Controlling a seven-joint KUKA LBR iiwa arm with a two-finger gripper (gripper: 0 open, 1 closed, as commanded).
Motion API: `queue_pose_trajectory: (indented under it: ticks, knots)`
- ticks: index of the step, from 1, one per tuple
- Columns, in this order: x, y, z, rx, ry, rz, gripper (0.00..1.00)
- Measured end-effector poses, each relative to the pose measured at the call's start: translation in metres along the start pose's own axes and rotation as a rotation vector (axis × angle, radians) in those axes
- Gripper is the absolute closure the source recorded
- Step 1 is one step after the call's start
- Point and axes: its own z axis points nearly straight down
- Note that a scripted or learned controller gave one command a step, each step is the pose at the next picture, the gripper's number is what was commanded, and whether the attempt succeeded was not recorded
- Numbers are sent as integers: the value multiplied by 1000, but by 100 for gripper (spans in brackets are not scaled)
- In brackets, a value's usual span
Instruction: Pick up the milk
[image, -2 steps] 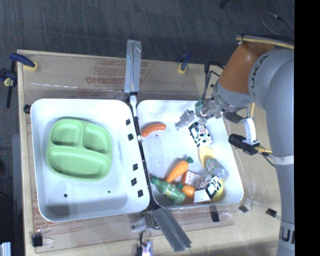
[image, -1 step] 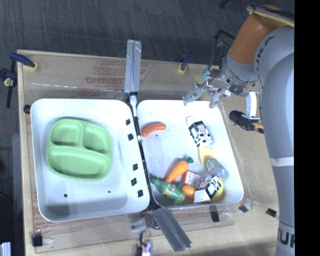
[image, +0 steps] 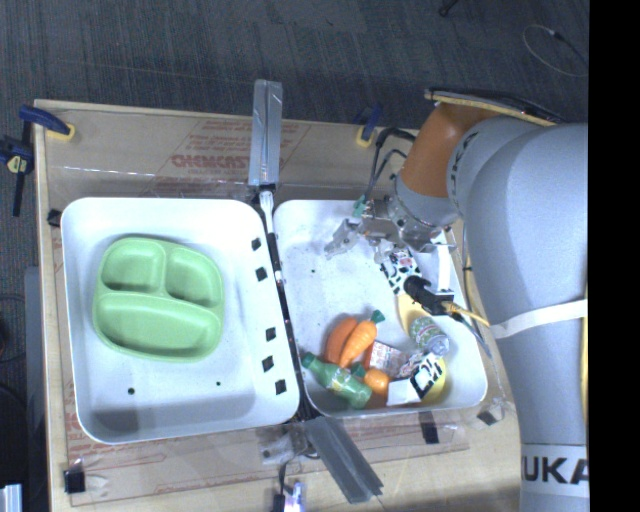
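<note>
Camera view shows the milk (image: 402, 268), a small carton with black-and-white cow patches, in the right bin (image: 300, 250) near its far right side, just under the arm's wrist. It looks like a light toy carton, stiff enough to keep its shape, with flat smooth sides that could slip; my guess is the best hold is across two opposite flat faces at mid-height, not on a corner.

The jaws (image: 345, 237) sit just left of the milk, and whether they are spread or closed I cannot tell (the wrist hides much of them); nothing shows between them.

Counting outward: one milk; beside it, toward the bin's near right corner, one banana (image: 428, 385); two carrots (image: 347, 340), one green bottle (image: 338, 378), and a few small packets too jumbled to count. Two bins stand on the table (image: 150, 150); the left bin (image: 90, 410) holds one green tray (image: 160, 297).
</note>
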Motion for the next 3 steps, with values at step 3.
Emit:
queue_pose_trajectory:
  ticks: [3]
  knots:
    - [-14,-34,9,-1,-1,-248,0]
